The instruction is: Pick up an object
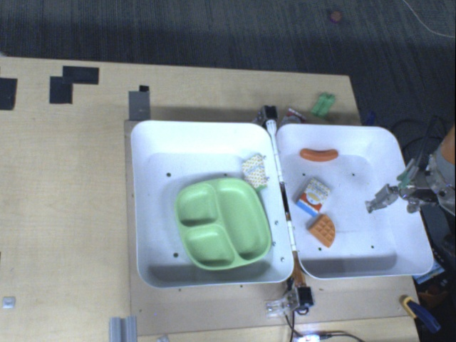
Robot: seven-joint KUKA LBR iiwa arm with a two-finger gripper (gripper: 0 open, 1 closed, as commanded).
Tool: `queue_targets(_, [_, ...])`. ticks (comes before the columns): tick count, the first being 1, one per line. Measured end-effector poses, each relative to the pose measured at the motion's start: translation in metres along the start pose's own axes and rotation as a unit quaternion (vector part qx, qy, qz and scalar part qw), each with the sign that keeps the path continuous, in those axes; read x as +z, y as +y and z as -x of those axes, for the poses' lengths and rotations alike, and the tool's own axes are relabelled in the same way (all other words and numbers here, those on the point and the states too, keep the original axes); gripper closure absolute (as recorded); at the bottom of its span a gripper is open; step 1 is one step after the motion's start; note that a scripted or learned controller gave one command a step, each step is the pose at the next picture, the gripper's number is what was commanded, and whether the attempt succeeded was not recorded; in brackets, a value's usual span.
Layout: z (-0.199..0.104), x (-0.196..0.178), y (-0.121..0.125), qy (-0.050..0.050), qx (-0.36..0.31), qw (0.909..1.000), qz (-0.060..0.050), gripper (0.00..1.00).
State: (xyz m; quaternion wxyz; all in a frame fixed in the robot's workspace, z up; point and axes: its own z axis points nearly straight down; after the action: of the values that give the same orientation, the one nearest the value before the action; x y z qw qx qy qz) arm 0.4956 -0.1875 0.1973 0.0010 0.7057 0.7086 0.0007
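Two shallow white bins are set side by side on the counter [64, 191], near its right edge. In the left bin [153, 191] a green divided plate [223, 223] lies flat, with a small patterned packet [254, 168] propped against the wall shared with the right bin [356, 258]. Three candidates for picking are spread across the right bin's floor: a toy sausage [318, 154] near the far wall, a small box [313, 194] near the middle, and a waffle-like piece [322, 230] just in front of it. They lie apart, so each could probably be grasped singly. The gripper [375, 204] is held low over the bin's right edge, well apart from all three. Nothing is seen between the fingers; whether they are released or clenched cannot be told.
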Motion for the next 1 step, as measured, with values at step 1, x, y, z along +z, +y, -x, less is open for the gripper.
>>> queue_targets(1, [0.0122, 0.1057, 0.0417, 0.0, 0.0, 1.0, -0.001, 0.0])
